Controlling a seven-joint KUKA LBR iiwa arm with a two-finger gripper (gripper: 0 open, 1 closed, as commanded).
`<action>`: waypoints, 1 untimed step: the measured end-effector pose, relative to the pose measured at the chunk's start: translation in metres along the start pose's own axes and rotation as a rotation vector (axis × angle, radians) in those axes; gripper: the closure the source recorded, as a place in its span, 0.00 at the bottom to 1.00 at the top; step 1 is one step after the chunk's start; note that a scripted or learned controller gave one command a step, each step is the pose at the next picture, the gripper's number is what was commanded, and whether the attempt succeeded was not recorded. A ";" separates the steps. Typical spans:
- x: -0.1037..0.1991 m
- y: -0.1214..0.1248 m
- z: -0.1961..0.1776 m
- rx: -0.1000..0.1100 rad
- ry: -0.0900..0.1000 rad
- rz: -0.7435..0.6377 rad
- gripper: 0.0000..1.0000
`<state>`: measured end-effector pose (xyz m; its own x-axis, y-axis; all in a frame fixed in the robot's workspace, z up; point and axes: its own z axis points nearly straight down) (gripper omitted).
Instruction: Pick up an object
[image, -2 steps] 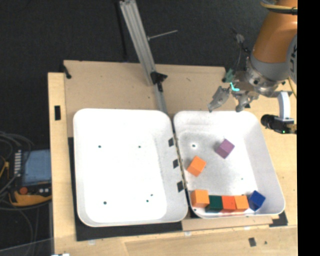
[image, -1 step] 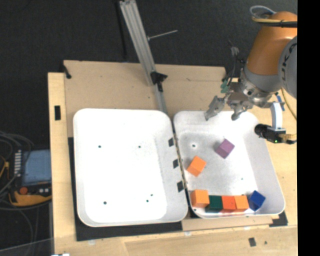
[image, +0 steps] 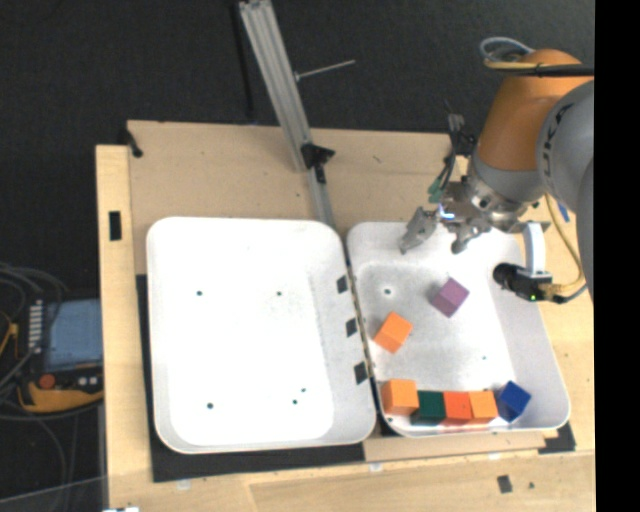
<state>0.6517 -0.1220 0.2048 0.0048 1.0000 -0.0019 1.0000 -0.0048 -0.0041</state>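
Holding seven blocks: right bin.

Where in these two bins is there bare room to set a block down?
The left bin offers bare floor from wall to wall. In the right bin, there is open floor between the orange block, the purple block and the row of blocks along the near wall. That near wall is crowded. The gripper is open and holds nothing.

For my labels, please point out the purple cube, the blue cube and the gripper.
purple cube (image: 450, 297), camera view, top face.
blue cube (image: 513, 399), camera view, top face.
gripper (image: 441, 236), camera view, midway between fingertips.
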 end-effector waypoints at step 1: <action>-0.001 0.008 0.057 0.001 0.000 0.000 0.00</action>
<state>0.6599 -0.1232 0.1476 0.0047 1.0000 -0.0017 1.0000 -0.0047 -0.0050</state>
